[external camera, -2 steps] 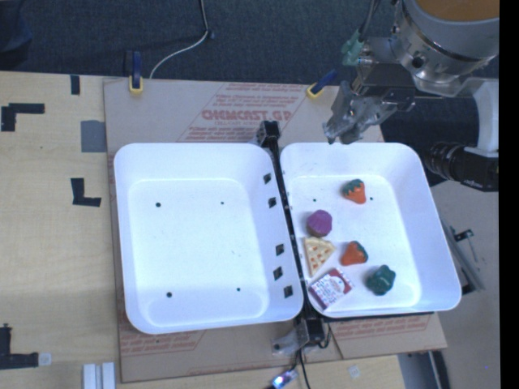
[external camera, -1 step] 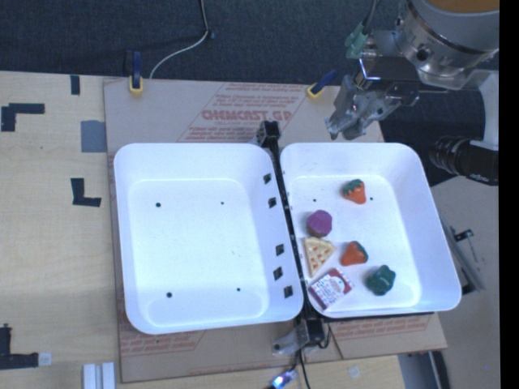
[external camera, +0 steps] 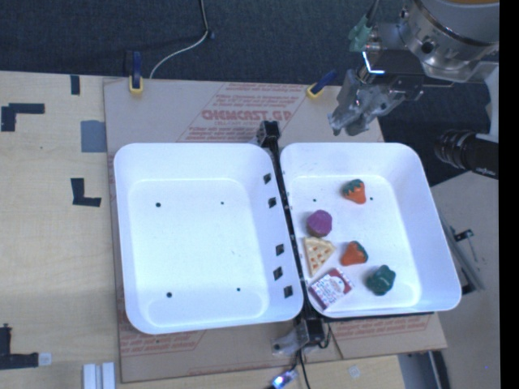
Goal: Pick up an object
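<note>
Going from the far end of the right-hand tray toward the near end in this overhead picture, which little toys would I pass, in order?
Orange-and-green toy → purple round toy → yellow wedge with dots → dark green toy → red-and-white packet.

Setting: robotics laboratory test station. Evidence: two white bins (external camera: 195,241) clamped side by side on a cardboard sheet (external camera: 243,116), laid over a wooden desk (external camera: 49,217) marked with black tape; industrial arm (external camera: 454,23) mounted above; cables (external camera: 199,23) trailing over dark carpet.
</note>
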Controlling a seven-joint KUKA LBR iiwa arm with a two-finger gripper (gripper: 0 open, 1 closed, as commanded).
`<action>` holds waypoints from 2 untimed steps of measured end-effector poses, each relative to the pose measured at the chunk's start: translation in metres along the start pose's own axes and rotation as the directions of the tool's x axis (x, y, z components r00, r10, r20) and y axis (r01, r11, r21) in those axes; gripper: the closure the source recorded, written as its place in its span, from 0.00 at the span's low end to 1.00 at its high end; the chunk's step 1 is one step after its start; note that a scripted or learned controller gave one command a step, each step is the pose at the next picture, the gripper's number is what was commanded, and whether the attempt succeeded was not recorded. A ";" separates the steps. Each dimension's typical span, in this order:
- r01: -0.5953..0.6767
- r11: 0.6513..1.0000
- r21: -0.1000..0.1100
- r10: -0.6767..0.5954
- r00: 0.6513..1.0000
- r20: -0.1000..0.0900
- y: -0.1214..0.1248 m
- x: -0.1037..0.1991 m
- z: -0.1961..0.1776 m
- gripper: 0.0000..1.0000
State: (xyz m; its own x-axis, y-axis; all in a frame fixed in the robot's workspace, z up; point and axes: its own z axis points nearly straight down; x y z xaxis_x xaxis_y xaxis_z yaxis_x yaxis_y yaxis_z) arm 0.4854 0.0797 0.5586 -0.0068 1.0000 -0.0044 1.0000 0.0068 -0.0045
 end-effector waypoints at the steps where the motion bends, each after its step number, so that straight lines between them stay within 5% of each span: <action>1: 0.001 1.000 0.001 -0.001 1.000 0.001 0.000 0.000 -0.010 1.00; 2: 0.001 1.000 0.002 -0.001 1.000 0.002 0.001 0.000 -0.019 1.00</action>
State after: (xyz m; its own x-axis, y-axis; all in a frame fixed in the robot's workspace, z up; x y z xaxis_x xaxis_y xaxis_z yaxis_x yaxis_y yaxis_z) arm 0.4863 0.0802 0.5778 -0.0083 0.9999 -0.0060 0.9999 0.0082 -0.0066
